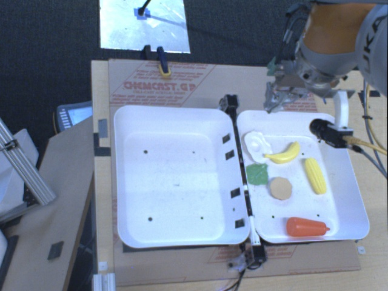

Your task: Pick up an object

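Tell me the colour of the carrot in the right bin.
Orange; the carrot shows in the camera view.

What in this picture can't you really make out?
- Gripper: blurred above the right bin's far edge; open or shut is unclear.
- Arm: cut off by the top and right edges.
- White object: pale against the white bin, shape unclear.
- Green piece: too small to identify.

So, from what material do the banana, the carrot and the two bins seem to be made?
The banana looks like molded plastic: flat, even yellow with a smooth surface, likely a toy. The carrot looks the same, uniform orange with a soft sheen. Both bins, left and right, seem thin formed plastic: white, rounded rims, a slight gloss. The picture cannot confirm hardness.
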Robot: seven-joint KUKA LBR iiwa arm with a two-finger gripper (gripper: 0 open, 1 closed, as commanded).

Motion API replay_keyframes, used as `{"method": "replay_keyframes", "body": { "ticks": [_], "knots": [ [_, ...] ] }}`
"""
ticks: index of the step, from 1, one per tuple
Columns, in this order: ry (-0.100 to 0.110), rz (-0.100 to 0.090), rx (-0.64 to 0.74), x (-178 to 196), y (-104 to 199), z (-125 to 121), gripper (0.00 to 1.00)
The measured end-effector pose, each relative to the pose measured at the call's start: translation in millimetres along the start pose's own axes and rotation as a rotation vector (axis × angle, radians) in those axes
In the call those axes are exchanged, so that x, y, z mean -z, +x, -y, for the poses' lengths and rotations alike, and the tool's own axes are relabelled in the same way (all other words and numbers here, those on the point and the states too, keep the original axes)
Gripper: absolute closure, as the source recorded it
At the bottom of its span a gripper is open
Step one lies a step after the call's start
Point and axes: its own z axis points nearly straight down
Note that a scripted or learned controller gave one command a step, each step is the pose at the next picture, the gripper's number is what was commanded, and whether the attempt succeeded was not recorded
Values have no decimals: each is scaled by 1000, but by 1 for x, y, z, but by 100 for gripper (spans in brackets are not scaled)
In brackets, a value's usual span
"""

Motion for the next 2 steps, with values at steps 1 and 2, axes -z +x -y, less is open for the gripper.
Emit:
{"method": "replay_keyframes", "body": {
  "ticks": [1, 2],
  "knots": [
    [25, -3, 0, -77, -8, 81, 100],
    [-1, -6, 11, 41, 42, 56, 100]
  ]
}}
